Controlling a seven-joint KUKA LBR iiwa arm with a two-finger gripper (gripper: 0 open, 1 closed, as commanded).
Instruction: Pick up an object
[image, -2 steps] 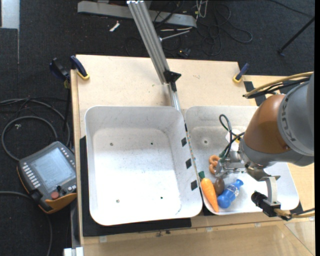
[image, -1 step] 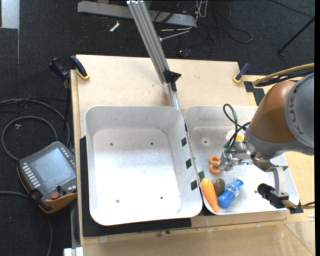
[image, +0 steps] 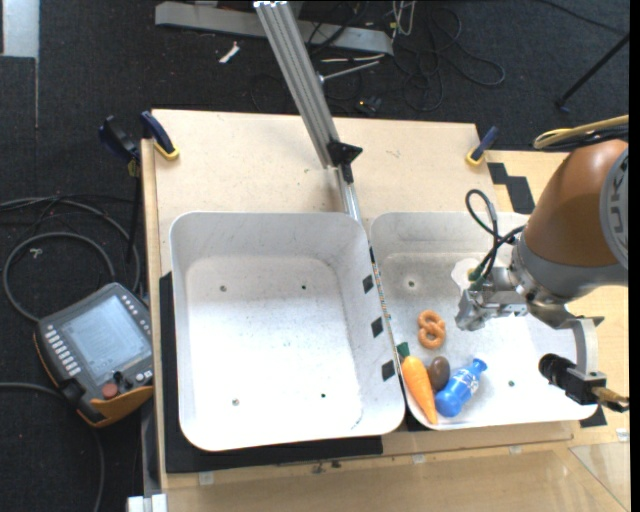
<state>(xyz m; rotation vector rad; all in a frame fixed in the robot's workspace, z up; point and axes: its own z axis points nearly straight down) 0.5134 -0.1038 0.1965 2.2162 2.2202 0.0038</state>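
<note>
desk (image: 260, 160) carries two white bins; the left bin (image: 265, 320) lies well off to the tool's left. the tool (image: 478, 308) hangs over the right bin (image: 420, 240), can't tell its state, nothing seen gripped. candidates cluster at that bin's near corner, likely slid together: carrot (image: 418, 388) and blue bottle (image: 460, 388) below the tool w/ a brown item (image: 439, 373) btwn them, pretzel (image: 432, 328) just left, prob the easiest pick.
</note>
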